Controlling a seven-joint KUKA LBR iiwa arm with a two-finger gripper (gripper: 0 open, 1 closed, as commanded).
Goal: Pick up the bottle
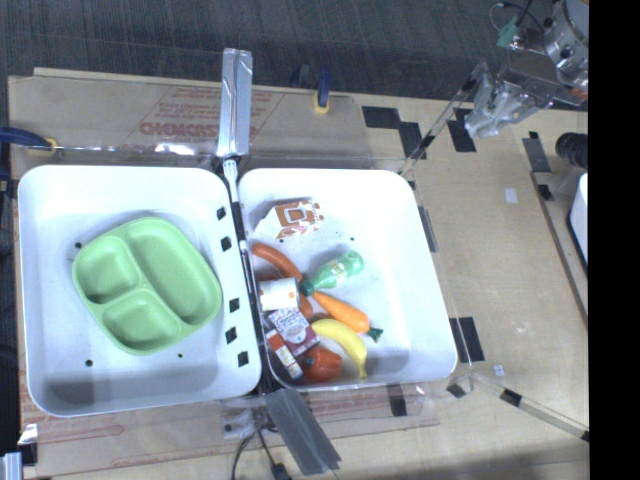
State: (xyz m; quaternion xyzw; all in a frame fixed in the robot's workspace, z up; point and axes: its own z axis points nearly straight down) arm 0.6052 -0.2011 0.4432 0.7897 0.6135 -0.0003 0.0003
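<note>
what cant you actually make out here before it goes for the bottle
- Gripper, camera view: small and blurred near the top right; finger state unreadable.
- Arm: cut off by the frame's upper right.
- Bottle, right bin: its label is too small to read.
- Red packet: partly hidden under the banana and a labelled item.
- Carton: print too small to read.

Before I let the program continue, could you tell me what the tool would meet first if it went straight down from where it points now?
Probably the bare bench beside the right bin; the tool hangs outside the bin's far corner, though depth is unclear.
</note>
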